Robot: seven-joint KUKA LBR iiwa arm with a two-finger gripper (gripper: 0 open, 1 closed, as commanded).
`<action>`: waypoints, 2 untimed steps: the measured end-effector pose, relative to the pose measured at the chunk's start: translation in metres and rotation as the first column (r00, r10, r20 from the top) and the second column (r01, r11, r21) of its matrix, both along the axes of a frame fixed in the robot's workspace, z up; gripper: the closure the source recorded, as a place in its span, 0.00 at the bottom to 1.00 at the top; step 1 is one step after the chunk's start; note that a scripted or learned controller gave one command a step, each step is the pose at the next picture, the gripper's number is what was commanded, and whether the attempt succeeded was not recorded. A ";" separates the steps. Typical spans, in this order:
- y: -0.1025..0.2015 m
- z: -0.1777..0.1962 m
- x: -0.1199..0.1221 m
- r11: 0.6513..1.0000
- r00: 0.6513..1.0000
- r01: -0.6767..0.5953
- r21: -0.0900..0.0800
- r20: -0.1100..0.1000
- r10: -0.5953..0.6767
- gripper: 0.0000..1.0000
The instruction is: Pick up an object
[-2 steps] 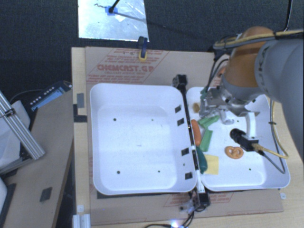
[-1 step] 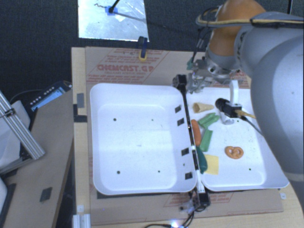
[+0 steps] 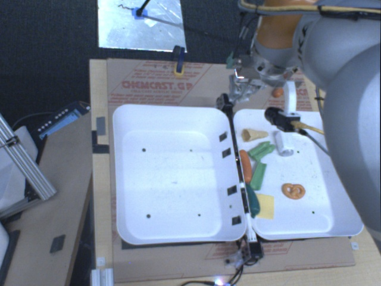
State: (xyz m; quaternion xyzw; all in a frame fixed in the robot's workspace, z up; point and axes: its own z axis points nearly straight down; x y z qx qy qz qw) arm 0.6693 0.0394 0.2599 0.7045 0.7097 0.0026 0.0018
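My gripper [image 3: 242, 92] hangs above the far left corner of the right bin [image 3: 333, 222], near the divider between the two bins. Nothing shows in its grip. Below it in the right bin lie a tan cone [image 3: 254, 134], a grey cylinder [image 3: 283, 145], a green piece [image 3: 261, 151], an orange carrot-like stick [image 3: 245, 164], a second green piece [image 3: 259, 175], a brown pretzel [image 3: 293, 190], a yellow slice [image 3: 265, 206] and a dark teal piece [image 3: 254, 202]. The cone is the item nearest the gripper.
The left bin [image 3: 172, 171] stands beside the right one, joined by black clips [image 3: 228, 154] along the divider. A small orange item [image 3: 278, 92] lies on the cardboard behind the right bin. The grey arm [image 3: 345, 52] covers the upper right.
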 end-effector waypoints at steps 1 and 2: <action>0.062 0.062 0.000 1.000 1.000 -0.001 0.001 0.000 0.001 1.00; 0.129 0.114 -0.001 1.000 1.000 -0.001 0.001 0.000 0.001 1.00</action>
